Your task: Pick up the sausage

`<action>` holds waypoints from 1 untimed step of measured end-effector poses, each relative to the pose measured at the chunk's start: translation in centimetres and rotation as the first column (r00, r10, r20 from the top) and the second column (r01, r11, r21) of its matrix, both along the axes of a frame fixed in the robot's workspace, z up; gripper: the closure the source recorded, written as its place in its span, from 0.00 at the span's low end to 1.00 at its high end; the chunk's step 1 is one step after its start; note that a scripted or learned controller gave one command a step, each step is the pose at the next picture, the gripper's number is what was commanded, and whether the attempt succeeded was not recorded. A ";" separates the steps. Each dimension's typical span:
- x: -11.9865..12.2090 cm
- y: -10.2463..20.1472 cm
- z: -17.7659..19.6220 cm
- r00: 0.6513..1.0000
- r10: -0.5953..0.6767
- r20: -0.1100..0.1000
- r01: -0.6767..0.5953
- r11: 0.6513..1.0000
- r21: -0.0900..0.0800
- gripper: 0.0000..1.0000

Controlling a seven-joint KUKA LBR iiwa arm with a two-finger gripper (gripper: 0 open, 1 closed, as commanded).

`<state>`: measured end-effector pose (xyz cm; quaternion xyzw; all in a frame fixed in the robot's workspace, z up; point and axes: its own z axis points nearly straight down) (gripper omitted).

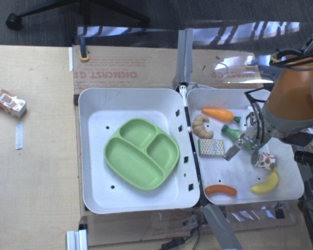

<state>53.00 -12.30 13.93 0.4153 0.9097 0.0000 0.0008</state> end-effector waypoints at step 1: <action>8.9 0.7 -3.4 0.998 -0.058 0.000 0.058 0.998 -0.001 0.00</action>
